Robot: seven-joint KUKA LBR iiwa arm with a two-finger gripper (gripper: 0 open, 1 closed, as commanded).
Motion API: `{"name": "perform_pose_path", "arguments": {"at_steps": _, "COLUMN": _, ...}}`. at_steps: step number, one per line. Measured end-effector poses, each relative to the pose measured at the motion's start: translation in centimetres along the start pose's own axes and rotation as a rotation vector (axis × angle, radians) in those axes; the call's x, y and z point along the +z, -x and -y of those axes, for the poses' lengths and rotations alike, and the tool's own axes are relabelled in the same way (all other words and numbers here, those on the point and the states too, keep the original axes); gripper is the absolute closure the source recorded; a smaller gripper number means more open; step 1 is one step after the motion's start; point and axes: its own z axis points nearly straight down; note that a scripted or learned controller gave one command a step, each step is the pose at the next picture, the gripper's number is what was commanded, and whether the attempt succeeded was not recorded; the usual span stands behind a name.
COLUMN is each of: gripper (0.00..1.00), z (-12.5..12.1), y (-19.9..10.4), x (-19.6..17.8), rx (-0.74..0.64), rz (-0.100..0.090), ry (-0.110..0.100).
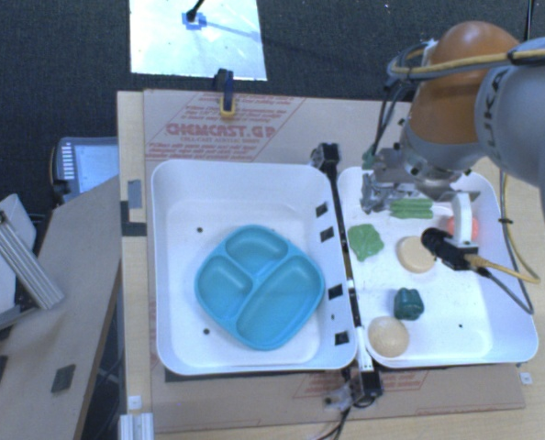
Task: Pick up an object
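Contents of bench, listed left to right.

1. Left bin point(176, 177): white, shallow, well to the left of the hand.
2. Plate point(257, 285): blue, with three compartments, lying flat in the left bin. It is well to the left of the hand and nearer the front edge of the bench.
3. Light green lump point(365, 242): in the right bin, just in front of the hand and slightly to its left. It is near the hand but apart from it.
4. Gripper point(373, 200): metal, on the grey arm with its orange band, set over the far left corner of the right bin. Whether it is open or closed cannot be told, nor whether it has hold of anything.
5. Beige ball point(388, 335): at the front left corner of the right bin, well in front of the hand.
6. Dark green lump point(407, 303): well in front of the hand and a little to its right, just beyond the beige ball.
7. Long green piece point(410, 210): lying crosswise, just to the right of the hand.
8. Beige disc point(416, 254): in front of the hand and to its right, beside the light green lump.
9. Red and white piece point(462, 220): further right of the hand, partly hidden by the arm.
10. Right bin point(502, 337): white and shallow. It holds items 3 and 5 to 9.
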Motion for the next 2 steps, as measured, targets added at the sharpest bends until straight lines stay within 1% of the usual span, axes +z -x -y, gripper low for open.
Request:
{"name": "perform_pose_path", "arguments": {"at_steps": 1, "gripper": 1.00, "z": 1.6, "y": -4.7, "x": 0.9, "rx": 0.000, "rz": 0.000, "ry": 0.000}}
{"name": "perform_pose_path", "arguments": {"at_steps": 2, "gripper": 1.00, "z": 2.7, "y": -9.3, "x": 0.4, "rx": -0.001, "rz": -0.001, "ry": 0.001}}
